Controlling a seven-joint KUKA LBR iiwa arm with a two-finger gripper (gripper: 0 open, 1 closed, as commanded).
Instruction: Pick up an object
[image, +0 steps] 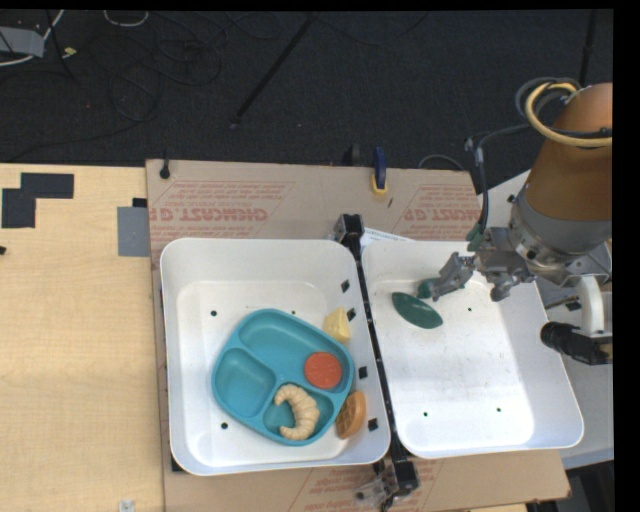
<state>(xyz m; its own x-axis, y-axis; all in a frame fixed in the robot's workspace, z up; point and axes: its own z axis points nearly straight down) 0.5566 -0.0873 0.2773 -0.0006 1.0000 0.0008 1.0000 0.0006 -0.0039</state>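
A dark green oval object (416, 310) lies in the right bin (500, 420), near its upper left part. My gripper (468, 287) hangs low over that bin, just right of the green object. It is open. Its left finger (440, 283) ends at the object's upper right edge, and the other finger (499, 288) stands apart over bare bin floor. Nothing is between the fingers.
The left bin (190, 300) holds a blue divided tray (240, 380) with a croissant (296, 410) and a red disc (323, 370). A yellow piece (338, 325) and a brown round pastry (350, 414) lie beside the tray, near the divider wall between the bins (365, 330).
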